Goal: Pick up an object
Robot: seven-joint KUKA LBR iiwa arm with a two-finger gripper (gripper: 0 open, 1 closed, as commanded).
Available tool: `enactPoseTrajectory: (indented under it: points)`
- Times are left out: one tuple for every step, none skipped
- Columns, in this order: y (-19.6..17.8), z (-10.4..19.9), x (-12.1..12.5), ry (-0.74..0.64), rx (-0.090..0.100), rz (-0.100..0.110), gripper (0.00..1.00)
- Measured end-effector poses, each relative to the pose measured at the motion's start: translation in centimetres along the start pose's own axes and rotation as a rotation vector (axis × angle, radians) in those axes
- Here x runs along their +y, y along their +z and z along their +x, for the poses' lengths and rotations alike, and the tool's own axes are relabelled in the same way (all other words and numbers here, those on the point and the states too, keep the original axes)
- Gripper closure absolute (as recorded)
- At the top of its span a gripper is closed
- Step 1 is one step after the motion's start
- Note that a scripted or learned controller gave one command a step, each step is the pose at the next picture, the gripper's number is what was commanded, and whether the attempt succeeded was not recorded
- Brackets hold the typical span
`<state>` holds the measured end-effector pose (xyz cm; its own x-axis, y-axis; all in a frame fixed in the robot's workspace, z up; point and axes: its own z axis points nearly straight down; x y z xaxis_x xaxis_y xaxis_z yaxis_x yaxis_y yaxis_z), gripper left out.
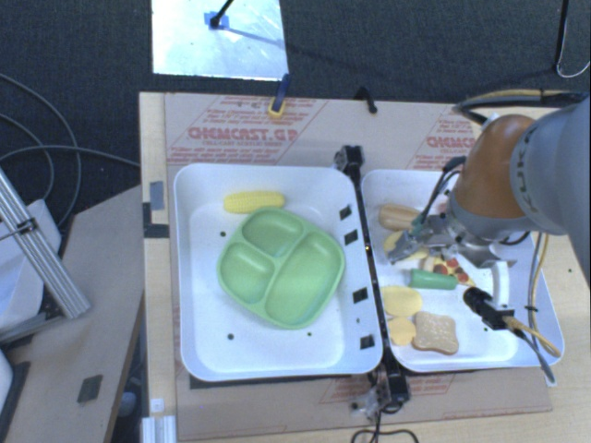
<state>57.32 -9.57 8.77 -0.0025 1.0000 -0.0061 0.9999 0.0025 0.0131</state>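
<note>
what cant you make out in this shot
- Gripper: small in the camera view; open or shut, holding anything or not, cannot be told.
- Right bin: its far right part is covered by the arm, so what lies under it is hidden.
- Reddish bits beside the green piece: too small to identify, partly under the wrist.
- Arm: cut off by the right edge.

The grey arm reaches in from the right — its tool (404, 247) lowered, pointing left.
</note>
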Motion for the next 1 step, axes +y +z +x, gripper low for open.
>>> enactPoseTrajectory:
  points:
    - [-1.48, -0.41, 0.37, 0.006, -0.006, -0.011, 1.0]
